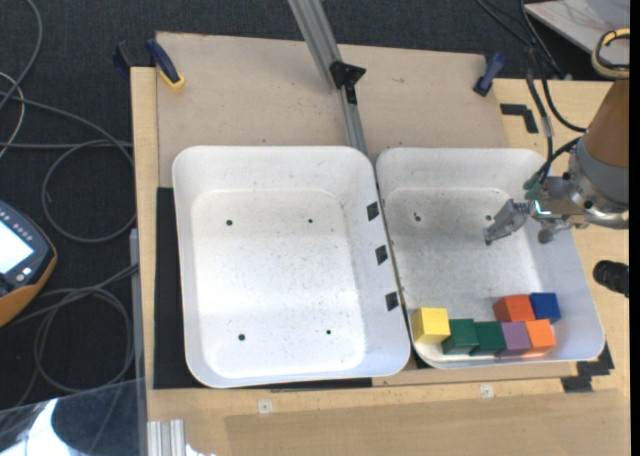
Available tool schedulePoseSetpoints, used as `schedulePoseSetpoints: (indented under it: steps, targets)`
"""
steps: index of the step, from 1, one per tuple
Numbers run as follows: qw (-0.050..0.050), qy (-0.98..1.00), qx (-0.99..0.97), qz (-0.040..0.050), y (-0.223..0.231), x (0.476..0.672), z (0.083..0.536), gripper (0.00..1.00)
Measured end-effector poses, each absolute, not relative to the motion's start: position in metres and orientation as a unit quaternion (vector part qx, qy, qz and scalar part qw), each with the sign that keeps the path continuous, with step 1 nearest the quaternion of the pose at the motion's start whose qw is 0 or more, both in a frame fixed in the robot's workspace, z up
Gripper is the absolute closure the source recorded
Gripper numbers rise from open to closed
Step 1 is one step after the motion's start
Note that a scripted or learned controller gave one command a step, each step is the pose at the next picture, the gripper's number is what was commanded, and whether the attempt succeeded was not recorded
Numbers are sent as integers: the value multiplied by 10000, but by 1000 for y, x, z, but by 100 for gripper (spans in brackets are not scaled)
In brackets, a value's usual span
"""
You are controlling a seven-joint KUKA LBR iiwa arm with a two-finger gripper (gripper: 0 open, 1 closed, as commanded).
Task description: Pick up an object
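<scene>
Roughly, left to right:

Saw nothing lying in left bin [185, 244]. Ruled it out as a pick site.

Found every candidate in right bin [450, 156], packed against the near wall. Counted seven blocks in a tight cluster:
- yellow block [432, 322] at the left end, touching dark green block [461, 333]
- then green block [490, 336], purple block [516, 337] and orange block [541, 334] along the front row
- red block [517, 307] and blue block [545, 305] side by side behind, touching the front row

Spotted gripper [520, 228] over the bare middle of the right bin, well apart from the cluster and farther from the near wall. Saw arm [612, 154] coming in from the right. Could not tell whether the tool was wide or narrow at this angle. Saw no block in it.

Judged the step as approach: nothing picked, no contact with any block.

Judged the next move as travel toward the near wall, line-up over one block, then descent. Rated yellow the easiest target, with its left and far sides free. Rated the others harder, hemmed in by neighbours and the bin wall. Expected a miss or a shoved cluster from any sloppy line-up.
</scene>
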State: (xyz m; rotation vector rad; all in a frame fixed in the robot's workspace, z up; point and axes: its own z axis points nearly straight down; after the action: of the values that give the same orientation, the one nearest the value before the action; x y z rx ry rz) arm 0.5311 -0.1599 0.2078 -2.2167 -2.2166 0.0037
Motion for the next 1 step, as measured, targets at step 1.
schedulePoseSetpoints:
  steps: [1]
  targets:
    - [12, -7072, -7070, -2, -160, 532, 210, 0]
